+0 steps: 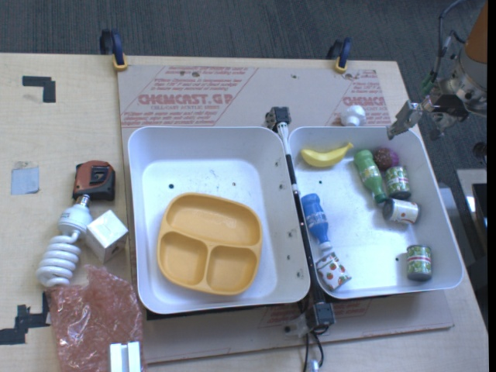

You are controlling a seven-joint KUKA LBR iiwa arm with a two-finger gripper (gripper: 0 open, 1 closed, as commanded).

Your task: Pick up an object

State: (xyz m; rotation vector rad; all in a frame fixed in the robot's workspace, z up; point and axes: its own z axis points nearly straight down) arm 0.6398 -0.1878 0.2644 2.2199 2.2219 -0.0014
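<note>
The right bin (449, 231) holds a yellow banana (325, 155), a green bottle (369, 174), a dark red berry-like ball (385, 158), a green can (397, 180), a pale can on its side (401, 210), another green can (419, 262), a blue bottle (314, 217) and a small strawberry-print carton (333, 270). My gripper (406, 119) hangs above the bin's far right corner, beyond the ball and apart from every object. Nothing is seen held in it.
The left bin (143, 208) holds a yellow divided plate (209, 242). On the bench to the left lie a tape measure (94, 180), a spiral light bulb (63, 246), a white cube (108, 231) and pink bubble wrap (89, 316). A white knob (354, 115) sits behind the right bin.
</note>
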